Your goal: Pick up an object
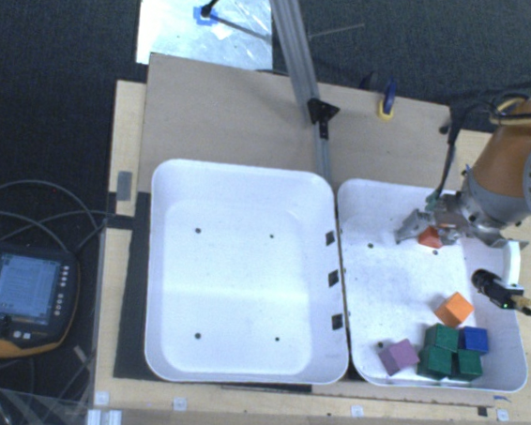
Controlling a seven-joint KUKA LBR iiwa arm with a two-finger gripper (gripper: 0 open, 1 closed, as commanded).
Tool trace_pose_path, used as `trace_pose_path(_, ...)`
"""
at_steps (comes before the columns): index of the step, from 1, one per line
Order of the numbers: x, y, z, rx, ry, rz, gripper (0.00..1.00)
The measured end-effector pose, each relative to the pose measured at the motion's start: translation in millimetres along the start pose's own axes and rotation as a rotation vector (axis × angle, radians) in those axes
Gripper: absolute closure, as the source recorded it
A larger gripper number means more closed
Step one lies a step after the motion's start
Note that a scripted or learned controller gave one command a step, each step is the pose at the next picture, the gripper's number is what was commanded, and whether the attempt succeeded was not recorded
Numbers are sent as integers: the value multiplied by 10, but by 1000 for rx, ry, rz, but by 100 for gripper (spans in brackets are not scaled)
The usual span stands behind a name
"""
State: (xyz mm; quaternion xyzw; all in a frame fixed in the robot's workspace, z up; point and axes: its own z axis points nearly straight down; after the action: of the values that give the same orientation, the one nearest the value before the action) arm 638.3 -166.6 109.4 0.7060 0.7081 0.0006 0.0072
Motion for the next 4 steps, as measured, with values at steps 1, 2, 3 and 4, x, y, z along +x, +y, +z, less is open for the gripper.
trace_pose_path(1,2,24,-149,-6,2,-1,100)
trace_pose_path(2,31,-45,-688,3,8,0,100)
trace_pose_path(3,86,66,-1257,2,7,-3,100)
trace_pose_path(4,80,90,-1786,2,7,-3,100)
